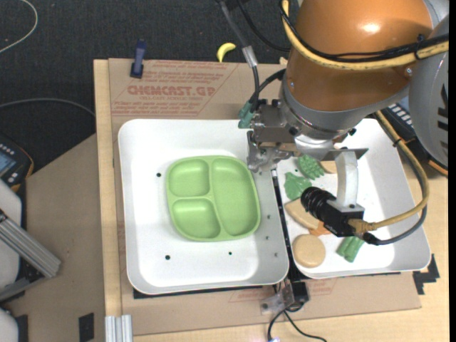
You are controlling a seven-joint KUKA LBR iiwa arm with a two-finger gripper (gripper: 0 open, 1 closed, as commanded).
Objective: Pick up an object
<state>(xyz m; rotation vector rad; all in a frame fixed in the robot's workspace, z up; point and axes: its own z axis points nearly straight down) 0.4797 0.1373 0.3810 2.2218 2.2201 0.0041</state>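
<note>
Orange-banded arm hanging low over the seam between the two bins

The arm's orange band point(356, 27) is looming closest to the lens, at 1 o'clock in the view. Under it the gripper point(262, 155) is hanging over the rims where the left bin point(135, 191) and the right bin point(395, 244) are meeting — whether it is spread or pressed together I cannot tell. A green divided plate point(212, 197) is lying flat in the left bin, its 1 o'clock corner just beside the gripper; bare white floor is running all round the plate, widest at 9 and 6 o'clock. In the right bin the small things are crowding close — a green leafy piece point(296, 186) near the seam, a tan disc point(309, 250) at 7 o'clock, a green block point(350, 248) just beside it at 3 o'clock — while the arm is covering that bin's 12 o'clock half.
</note>
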